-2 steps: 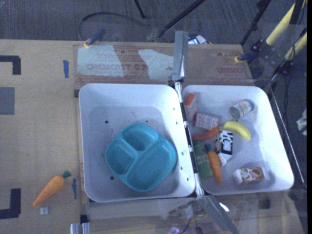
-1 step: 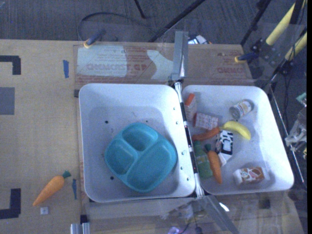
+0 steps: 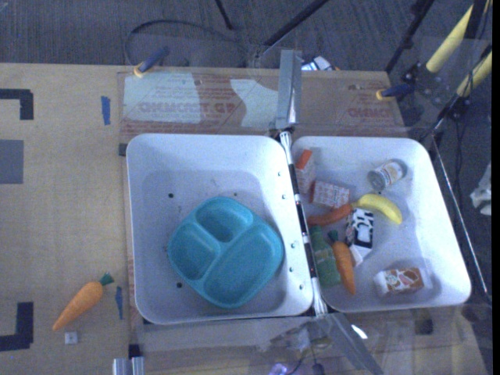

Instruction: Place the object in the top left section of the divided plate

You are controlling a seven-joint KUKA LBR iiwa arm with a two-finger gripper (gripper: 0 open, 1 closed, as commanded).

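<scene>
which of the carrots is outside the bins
The carrot with the green top on the wooden bench, left of the left bin. The other carrot lies inside the right bin.

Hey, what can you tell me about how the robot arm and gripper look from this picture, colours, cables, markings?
From this picture I cannot tell the arm's or gripper's colours, cables or markings. On the right, where it would reach in, I see the right bin, yellow bars, dark stand legs and a blue clamp.
</scene>
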